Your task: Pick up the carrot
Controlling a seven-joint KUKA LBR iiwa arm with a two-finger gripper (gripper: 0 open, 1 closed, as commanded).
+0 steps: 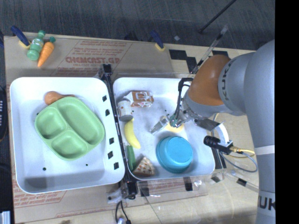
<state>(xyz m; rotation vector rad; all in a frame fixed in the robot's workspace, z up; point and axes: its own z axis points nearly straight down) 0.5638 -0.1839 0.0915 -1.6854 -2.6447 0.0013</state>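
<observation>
The arm reaches in over the right bin, grey with its orange band directly above the wrist. The jaws point down and to the left into this bin, just above the blue bowl and close to the bin floor. Whether they are released or clenched cannot be determined at this resolution. No object is visible between them.

The carrot lies outside both bins, on the cardboard-covered surface beyond the far left corner of the left bin. It is tilted, leafy end uppermost, and touches or nearly touches a green bottle-shaped toy on its left. It is well apart from the jaws.

Contents of the right bin, relative to the blue bowl:
- Banana: to the left.
- Pizza slice: at the lower left.
- Small can: up and to the left.
- Brown-and-white carton: near the far wall.

The left bin holds a green divided plate. An orange object, possibly a fruit, sits at the plate's far left edge, partly hidden.
</observation>
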